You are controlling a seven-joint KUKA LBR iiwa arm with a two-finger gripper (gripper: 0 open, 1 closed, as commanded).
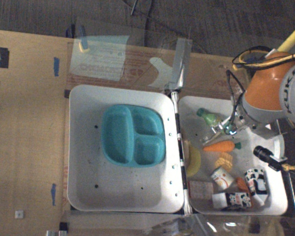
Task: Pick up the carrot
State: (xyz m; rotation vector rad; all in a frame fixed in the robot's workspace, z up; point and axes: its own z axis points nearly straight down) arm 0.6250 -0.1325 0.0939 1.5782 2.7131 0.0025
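Down at the near edge, the table [20,144] shows bare tan board with black tape corners and small blue tape marks. On it sit two shallow white bins side by side. From where I stand, the left bin [79,181] carries a teal divided plate [133,135], lying flat toward its far half, with three compartments facing up.

Moving right, the right bin [277,202] is crowded. A banana [193,161] lies along its left wall. Toward the far side is a green bottle [208,116]. The carrot [219,146] lies on its side near the middle of this bin, orange body pointing left, green stub to the right. Just in front of it is a small yellow waffle-like piece [225,160], then a little white cup [221,177], and near the front wall two cow-patterned cartons [233,201].

The end effector [228,129] hangs just above the carrot, close behind it, at the tip of the grey arm with its orange band [267,90]. The view there is a tangle of shiny metal and cable, so I cannot tell its state, nor whether it touches the carrot. Much of the bin's far right corner is hidden under the arm.
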